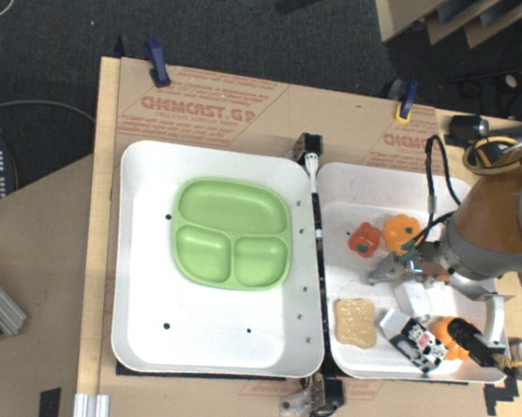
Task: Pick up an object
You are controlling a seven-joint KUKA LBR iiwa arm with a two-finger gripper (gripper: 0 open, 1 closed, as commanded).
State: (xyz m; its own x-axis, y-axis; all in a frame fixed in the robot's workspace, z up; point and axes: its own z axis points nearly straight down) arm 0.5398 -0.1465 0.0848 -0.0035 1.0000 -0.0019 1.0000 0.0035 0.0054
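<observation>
Nearest, at the front of the right bin [357, 196], a black-and-white item [419, 343] lies touching an orange toy [458, 333]. A tan slice [356, 321] lies just left of them. Behind these, the gripper [388, 268] sits low in the same bin, just beside a red piece [364, 239] and an orange pepper [400, 231]. Whether it is released or clenched cannot be told. The left bin [209, 324] holds a green tray [232, 232]. Farthest, a blue clamp [156, 61] sits on the board's edge.
</observation>
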